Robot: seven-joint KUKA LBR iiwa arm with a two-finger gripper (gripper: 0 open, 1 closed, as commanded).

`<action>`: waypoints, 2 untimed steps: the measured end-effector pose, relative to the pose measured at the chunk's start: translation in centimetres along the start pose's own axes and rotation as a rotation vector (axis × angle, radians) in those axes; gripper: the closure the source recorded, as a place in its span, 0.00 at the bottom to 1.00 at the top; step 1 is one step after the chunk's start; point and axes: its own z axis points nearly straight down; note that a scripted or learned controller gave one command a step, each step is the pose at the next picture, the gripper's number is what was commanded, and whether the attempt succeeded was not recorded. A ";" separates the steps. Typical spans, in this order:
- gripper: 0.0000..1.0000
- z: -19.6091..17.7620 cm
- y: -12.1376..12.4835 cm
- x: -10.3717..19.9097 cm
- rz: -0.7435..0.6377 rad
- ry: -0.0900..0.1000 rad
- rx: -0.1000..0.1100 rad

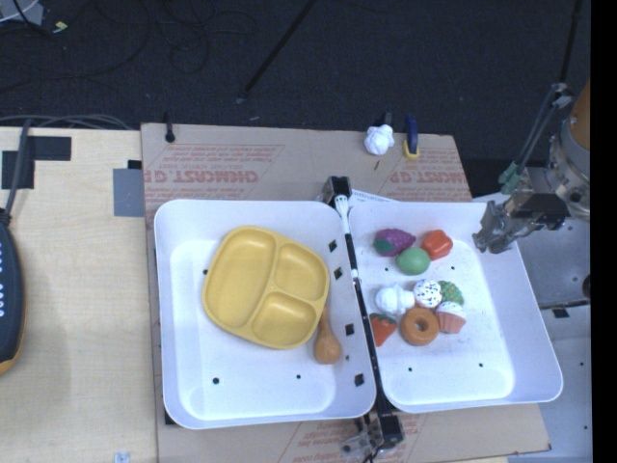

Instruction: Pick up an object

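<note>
Right bin (pixel 501 374) rim, gripper (pixel 492 234) above

You have a cluster of small toy foods in the right bin (pixel 501 355): a purple piece (pixel 393 240), a green ball (pixel 413 260) touching a red piece (pixel 437 244), a white item (pixel 390 300), a sprinkled cupcake (pixel 427 293) and a brown doughnut (pixel 419 327) lying flat.
</note>
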 end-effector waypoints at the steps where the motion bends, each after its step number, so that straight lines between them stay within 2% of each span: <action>1: 1.00 -2.4 -1.5 5.7 -0.003 0.001 -0.004; 2: 1.00 -6.3 -2.9 12.3 -0.004 0.001 -0.004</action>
